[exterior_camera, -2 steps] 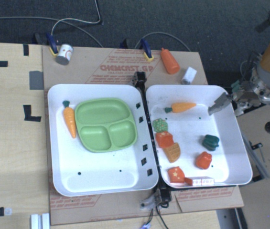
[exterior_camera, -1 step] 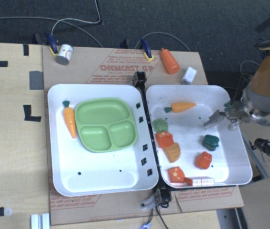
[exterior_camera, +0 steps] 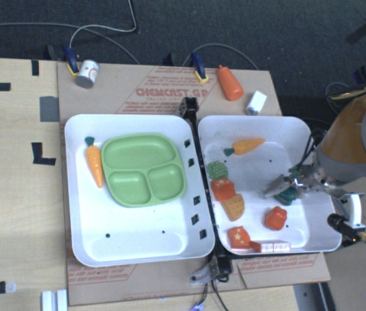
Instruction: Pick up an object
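My gripper [exterior_camera: 285,190] hung low over the right bin [exterior_camera: 299,129], beside a small teal piece [exterior_camera: 287,197]. My fingers looked slightly parted with nothing between them, though the view was too blurred to be sure. A red tomato [exterior_camera: 275,218] lay just below, a carrot [exterior_camera: 246,146] higher up, and a green tray [exterior_camera: 144,168] filled the left bin [exterior_camera: 79,193].

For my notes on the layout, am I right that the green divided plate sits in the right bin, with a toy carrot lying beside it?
Not quite: the camera view shows the green divided plate in the left bin, not the right one. The toy carrot does lie beside it, on its left.
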Controlling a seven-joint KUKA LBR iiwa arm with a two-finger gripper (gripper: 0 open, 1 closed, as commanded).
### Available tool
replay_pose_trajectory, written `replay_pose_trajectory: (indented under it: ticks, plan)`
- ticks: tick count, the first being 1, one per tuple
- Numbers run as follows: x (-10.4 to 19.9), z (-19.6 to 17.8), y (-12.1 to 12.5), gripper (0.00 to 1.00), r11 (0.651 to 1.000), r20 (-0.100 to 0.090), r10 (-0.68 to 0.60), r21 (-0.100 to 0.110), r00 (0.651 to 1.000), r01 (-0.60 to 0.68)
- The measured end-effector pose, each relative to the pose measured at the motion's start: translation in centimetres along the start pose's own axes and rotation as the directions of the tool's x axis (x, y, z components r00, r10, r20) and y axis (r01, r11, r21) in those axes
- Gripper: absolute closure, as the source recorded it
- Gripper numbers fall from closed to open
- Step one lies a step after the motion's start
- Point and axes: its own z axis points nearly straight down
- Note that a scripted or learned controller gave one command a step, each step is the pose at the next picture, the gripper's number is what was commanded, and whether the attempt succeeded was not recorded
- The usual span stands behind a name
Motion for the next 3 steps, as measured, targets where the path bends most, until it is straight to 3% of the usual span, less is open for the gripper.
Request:
replay_pose_trajectory:
  ticks: [1, 2, 3]
  plan:
    - [-0.1, -1.1, 0.1, 1.0, 1.0, 0.004, 0.001, -0.004, 1.0, -0.001]
    - [4.8, -0.1, 4.5, 1.0, 1.0, 0.001, -0.002, -0.004, 1.0, 0.002]
    - [11.7, -11.2, 6.4, 1.0, 1.0, -0.001, -0.001, 0.002, 1.0, 0.001]
